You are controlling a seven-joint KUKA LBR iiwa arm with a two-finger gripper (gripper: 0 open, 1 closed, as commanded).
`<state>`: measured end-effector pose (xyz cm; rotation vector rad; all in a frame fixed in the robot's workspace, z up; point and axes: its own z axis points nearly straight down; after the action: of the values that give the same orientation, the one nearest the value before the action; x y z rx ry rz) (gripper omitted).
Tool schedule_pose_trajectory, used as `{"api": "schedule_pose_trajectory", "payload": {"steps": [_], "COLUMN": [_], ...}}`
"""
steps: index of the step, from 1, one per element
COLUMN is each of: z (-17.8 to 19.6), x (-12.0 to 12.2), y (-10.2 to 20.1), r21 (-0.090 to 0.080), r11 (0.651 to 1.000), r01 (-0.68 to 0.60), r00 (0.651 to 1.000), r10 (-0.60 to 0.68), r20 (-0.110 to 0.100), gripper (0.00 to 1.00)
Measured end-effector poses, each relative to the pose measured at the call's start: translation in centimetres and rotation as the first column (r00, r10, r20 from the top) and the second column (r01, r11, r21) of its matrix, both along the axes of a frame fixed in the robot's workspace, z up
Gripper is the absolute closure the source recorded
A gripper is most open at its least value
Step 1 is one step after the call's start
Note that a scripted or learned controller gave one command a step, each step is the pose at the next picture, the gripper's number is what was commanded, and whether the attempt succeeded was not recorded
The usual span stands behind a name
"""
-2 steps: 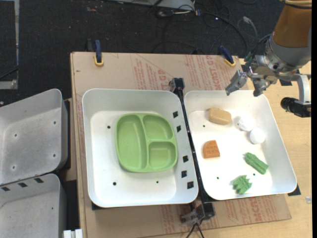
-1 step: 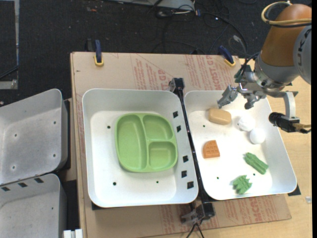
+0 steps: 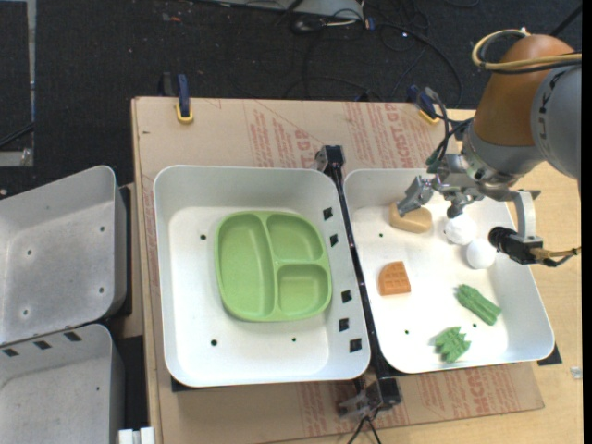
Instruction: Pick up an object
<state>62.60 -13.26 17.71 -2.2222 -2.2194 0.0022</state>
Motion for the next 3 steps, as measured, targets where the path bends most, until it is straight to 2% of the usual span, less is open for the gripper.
{"api": "schedule_pose_trajectory", "payload": {"steps": [1,2,3], "z": [-4.8,-3.5,0.7], "x": [0.9,0.9,1.2], "y": [-0.2,-0.3,0.0], "r21": [0.000,-0.001,0.000], "r11": [1.000,1.000,1.000], "r01": [-0.001,0.000,-0.004], "r00": [1.000,1.000,1.000], "r10": [0.001,0.000,0.004], "r20": [0.000,0.004,0.005], "gripper": [0.00,1.00,1.00]}}
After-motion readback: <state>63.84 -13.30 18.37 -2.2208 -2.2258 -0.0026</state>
